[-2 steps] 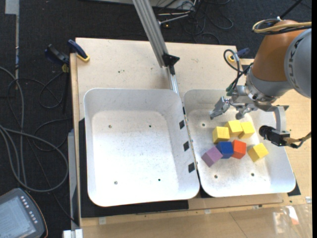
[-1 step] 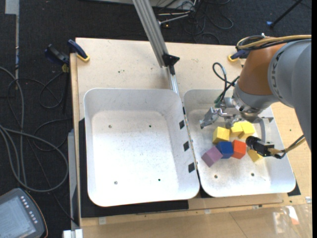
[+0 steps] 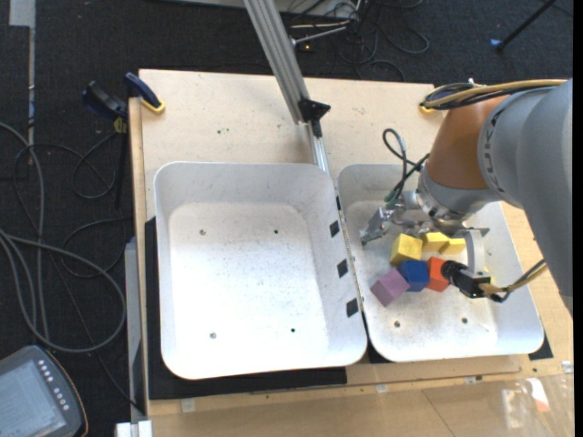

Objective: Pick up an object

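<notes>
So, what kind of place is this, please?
Probably a robotics lab or test cell: a grey arm with an orange band reaches over two shallow white plastic bins on a bench, small coloured blocks lie in one, and loose black cables cross the floor.

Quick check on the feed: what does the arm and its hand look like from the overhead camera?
A thick, rounded grey arm with an orange band above the wrist. The hand is silver metal, with black cables looping off it and a yellow-and-black cable trailing beside it.
</notes>
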You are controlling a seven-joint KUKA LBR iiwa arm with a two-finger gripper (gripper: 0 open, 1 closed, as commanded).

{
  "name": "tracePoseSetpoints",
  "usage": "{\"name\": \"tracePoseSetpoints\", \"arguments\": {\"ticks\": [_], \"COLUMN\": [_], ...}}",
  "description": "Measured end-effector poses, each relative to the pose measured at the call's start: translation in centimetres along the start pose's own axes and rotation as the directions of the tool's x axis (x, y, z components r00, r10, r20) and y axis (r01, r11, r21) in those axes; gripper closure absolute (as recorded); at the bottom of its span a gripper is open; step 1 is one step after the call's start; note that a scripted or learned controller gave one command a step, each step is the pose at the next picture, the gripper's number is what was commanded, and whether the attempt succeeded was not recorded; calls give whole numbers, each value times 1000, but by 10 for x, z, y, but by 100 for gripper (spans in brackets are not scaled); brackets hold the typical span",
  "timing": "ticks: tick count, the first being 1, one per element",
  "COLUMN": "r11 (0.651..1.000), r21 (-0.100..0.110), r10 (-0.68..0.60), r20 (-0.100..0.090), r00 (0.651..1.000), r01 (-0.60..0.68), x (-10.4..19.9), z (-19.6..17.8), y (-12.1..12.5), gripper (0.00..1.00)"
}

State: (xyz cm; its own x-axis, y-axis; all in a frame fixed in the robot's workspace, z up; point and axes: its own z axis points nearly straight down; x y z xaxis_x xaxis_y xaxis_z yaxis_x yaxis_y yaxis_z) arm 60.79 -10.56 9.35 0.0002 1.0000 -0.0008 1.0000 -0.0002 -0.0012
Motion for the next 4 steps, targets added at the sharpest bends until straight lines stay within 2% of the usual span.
{"name": "tracePoseSetpoints", "arguments": {"ticks": [1,3,4], "r11": [1000,1000,1000], "r21": [-3,-9,-4], "r10": [2,-2,-2], "r20": [-1,1,0], "r00": [1000,1000,1000], "r01": [-2,2,2], "x": [0,-13,-13], "z": [-12,-124,-136], "y": [1,10,11], "gripper": [100,100,100]}}
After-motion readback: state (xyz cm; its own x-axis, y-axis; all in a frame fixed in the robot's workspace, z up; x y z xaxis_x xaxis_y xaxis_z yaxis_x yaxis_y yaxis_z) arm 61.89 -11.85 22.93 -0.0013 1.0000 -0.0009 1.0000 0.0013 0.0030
